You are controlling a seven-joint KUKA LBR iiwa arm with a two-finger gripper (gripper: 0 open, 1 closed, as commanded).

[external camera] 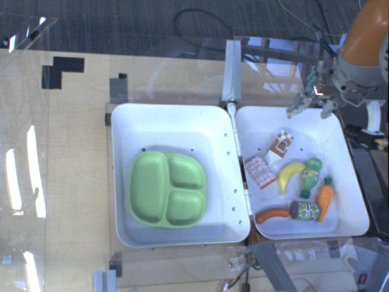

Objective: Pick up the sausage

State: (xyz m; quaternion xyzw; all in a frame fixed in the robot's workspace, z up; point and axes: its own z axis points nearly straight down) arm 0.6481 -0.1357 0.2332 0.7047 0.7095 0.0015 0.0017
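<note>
Two shallow white bins sit side by side on the counter [73,163]. The left bin [121,126] holds one green divided plate [168,188] with three compartments, lying flat near the bin's middle. The right bin [349,181] holds seven small items. One sausage [273,214], reddish-orange, lies flat along the bin's near edge at its left corner, its right end just beside a small green-labelled jar [305,210] lying on its side. One carrot [325,201] lies at a slant to the right of that jar. One green bottle [310,174] lies above the jar, and one yellow banana [289,173] curves just to its left. Two small cartons complete the count: one red-and-white patterned packet [260,171] left of the banana, and one orange-and-white box [281,143] farther back.

The single claw [311,107] hangs over the far rim of the right bin, well apart from the sausage. Its two fingers [298,108] stand spread apart with nothing between them. Above it the arm's orange band [368,29] shows at the upper right.
</note>
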